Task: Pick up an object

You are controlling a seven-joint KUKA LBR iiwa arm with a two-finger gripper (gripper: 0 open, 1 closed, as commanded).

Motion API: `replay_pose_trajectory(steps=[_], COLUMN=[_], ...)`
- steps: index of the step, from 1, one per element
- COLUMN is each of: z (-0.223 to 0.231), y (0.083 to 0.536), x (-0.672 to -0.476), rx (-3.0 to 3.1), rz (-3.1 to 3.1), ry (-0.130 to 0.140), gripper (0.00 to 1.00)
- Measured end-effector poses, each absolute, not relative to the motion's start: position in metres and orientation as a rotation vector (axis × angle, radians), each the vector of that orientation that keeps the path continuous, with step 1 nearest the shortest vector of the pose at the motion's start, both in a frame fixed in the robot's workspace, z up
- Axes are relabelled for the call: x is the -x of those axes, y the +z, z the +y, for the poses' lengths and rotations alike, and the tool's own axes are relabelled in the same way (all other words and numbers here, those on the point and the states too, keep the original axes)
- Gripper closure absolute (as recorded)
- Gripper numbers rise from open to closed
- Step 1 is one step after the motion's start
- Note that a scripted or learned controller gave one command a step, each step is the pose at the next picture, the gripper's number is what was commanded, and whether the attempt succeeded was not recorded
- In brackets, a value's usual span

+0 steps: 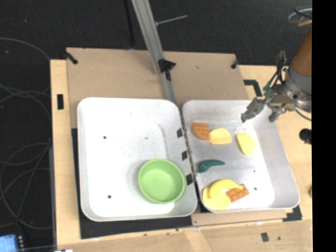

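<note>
Camera view looks down on a counter (220,235) carrying two shallow white bins side by side, and the arm's jaws (261,112) hang over the upper right edge of the right bin (265,182), spread open with nothing between the two fingers. Right bin contents: an orange wedge-shaped piece (200,130) near the upper left, touching a pale yellow piece (220,136) just to its right; another yellow piece (245,144) sits a little apart further right, below the jaws and clear of them. Near the bin's middle left lies a small dark green curved object (209,165), close to the divider between the bins. Toward the bottom sits a larger yellow lump (219,192) with a small orange waffle-like piece (237,193) resting against its right side. Left bin (121,125) holds a light green bowl (161,180), upright, in its lower right corner
</note>
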State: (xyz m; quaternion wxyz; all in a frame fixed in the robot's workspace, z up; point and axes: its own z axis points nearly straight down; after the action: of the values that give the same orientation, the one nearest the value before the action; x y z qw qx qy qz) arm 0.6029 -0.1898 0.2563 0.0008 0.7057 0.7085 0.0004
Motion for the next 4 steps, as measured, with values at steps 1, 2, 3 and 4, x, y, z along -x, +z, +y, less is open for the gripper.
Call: replay_pose_trajectory(steps=[1, 2, 3, 4], z=[-0.19, -0.198, -0.199, -0.202], y=[0.256, 0.212, 0.168, 0.107], x=[-0.603, -0.604, -0.61, -0.615], rx=[-2.215, -2.222, -2.223, -2.222], rz=[2.225, 2.221, 2.221, 2.219], ry=[0.0, -0.006, -0.006, -0.006], gripper=[0.0, 0.0, 0.0, 0.0])
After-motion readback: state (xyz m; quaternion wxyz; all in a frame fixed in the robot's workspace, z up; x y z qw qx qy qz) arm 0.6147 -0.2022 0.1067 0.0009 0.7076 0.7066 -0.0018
